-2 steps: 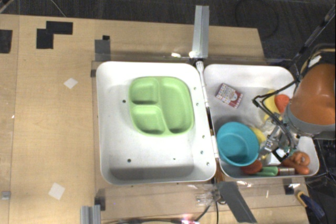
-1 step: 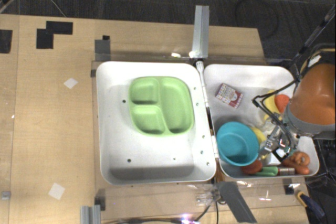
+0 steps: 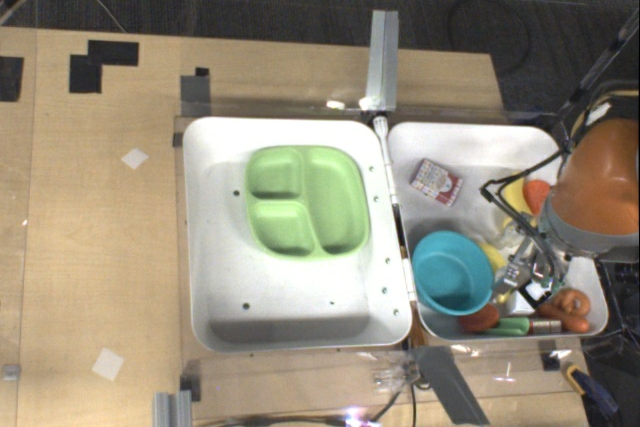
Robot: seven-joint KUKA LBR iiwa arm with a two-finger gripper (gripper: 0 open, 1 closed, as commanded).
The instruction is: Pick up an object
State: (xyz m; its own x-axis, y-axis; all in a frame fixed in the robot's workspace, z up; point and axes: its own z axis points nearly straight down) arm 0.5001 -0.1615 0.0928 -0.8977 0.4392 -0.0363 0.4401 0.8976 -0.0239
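1. Objects for picking lie in the right bin (image 3: 470, 140): a teal bowl (image 3: 452, 272), a small red-and-white carton (image 3: 435, 182), a yellow piece (image 3: 517, 198), an orange piece (image 3: 538, 194), and a cluster of red, green and orange items (image 3: 530, 315) along the near edge.
2. The teal bowl sits upright in the near-left corner of that bin, just beside the wall it shares with the left bin. A red item touches its near rim.
3. The carton lies flat and alone toward the far-left part of the bin, with bare white floor around it on all sides; it has the most open room.
4. The yellow and orange pieces crowd the right side, partly hidden under the arm.
5. The gripper (image 3: 527, 267) hangs low over the right half of the bin, just right of the bowl, amid the cluttered items. Whether its jaws are released or clenched I cannot tell, and nothing can be seen between them.
6. The arm's orange band (image 3: 600, 180) covers the bin's right edge.
7. The left bin (image 3: 215, 245) holds a green divided tray (image 3: 305, 200), lying flat near its middle, with white floor around it.
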